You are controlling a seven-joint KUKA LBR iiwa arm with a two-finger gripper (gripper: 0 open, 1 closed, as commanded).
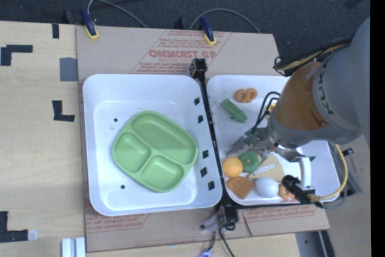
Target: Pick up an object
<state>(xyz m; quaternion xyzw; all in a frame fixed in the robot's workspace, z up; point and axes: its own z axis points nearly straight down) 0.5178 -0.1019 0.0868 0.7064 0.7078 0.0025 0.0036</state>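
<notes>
**Arm low over the toy food in the right bin**

The grey arm (328, 99), with its orange band (301, 102), reaches in from the right and bends down over the right bin (264, 82). Its gripper (252, 144) sits low above the near-left part of that bin, just over a cluster of small toy foods. Whether the fingers are apart or together cannot be told, since the wrist and dark hardware cover them, and nothing can be seen held between them.

Right below the gripper lies a green round piece (249, 161), touching an orange ball (232, 166) on its left. In front of these, near the bin's near wall, are a waffle-patterned brown piece (240, 187), a white egg (267, 188) beside it, and a pale yellow wedge (272, 170) just behind the egg. A small orange piece (286, 192) lies to the right of the egg, partly hidden by a black part of the arm.

Farther back in the same bin, well apart from the gripper, a green pod-shaped vegetable (233, 110) lies at a slant, and a small brown pretzel (245, 94) rests near the far wall.

The left bin (102, 129) holds a light green divided plate (155, 150) with three compartments, lying flat near the middle. Both bins stand on a cardboard sheet (174, 54) held by two blue-and-yellow clamps (89, 25) at its far edge.
</notes>
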